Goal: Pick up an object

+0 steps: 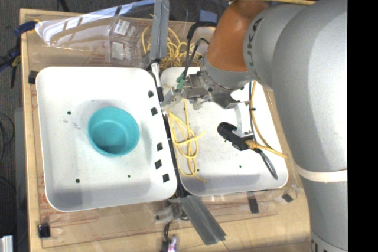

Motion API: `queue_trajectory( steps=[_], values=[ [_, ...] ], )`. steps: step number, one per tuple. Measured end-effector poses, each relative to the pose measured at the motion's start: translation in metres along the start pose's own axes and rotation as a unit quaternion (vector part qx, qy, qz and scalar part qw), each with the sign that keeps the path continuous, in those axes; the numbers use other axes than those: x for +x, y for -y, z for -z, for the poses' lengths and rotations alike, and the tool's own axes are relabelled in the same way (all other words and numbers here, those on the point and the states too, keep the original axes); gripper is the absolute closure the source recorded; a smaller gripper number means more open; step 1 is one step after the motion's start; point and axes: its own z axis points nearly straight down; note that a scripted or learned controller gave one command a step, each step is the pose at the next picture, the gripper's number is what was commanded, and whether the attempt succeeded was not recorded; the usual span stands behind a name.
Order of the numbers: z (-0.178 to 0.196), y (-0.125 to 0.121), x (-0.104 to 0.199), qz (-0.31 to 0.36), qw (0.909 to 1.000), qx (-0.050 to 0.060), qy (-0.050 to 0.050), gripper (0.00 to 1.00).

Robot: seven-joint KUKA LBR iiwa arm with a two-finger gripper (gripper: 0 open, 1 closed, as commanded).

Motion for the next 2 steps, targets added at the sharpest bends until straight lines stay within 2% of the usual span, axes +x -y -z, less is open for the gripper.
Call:
queue_trajectory(
  steps=[1, 2],
  values=[
    [-0.0411, -0.0010, -0.0232, 0.008, 0.9998, -0.014, -0.006, 0.00],
    [-0.0486, -0.0060, -0.0264, 0.028, 0.9994, -0.015, -0.011, 0.00]
  ],
)
